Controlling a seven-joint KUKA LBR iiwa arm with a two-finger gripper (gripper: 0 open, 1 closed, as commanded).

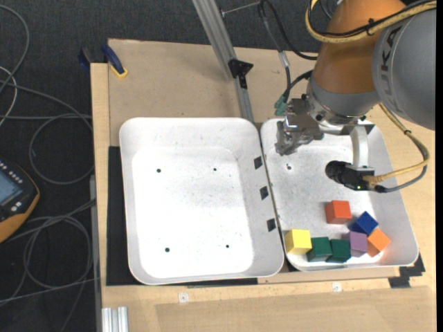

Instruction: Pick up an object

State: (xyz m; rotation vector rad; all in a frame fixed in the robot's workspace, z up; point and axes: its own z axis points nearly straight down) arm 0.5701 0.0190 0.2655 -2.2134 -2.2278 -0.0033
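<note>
A: Item one, the arm. Where does it stand?

B: Grey arm with orange band [360, 26], entering from the right; its metal two-finger pincer [287, 146] hangs over the far left corner of the right shallow white plastic bin [304, 185]. Whether it is open or closed cannot be told; nothing shows gripped in it

A: Item two, the objects to pick?

B: Seven small blocks, all in the right bin, gathered at its near end and well apart from the pincer. Orange-red cube [338, 211], lying alone a little farther in. Blue cube [365, 223], just beside a purple cube [358, 241] and an orange cube [378, 240] at the near right corner. Two dark green cubes [329, 248], side by side along the near wall. Yellow cube [299, 240], at the near left corner, next to the green pair

A: Item three, other fittings?

B: Left shallow white plastic bin [138, 137], touching the right bin along its side. Black cylindrical part [344, 174] on a white bracket, over the right bin, with a cable attached. Both bins rest on the pale wooden worktop [166, 81]. Slanted grey metal pole [221, 40], rising behind the bins
</note>
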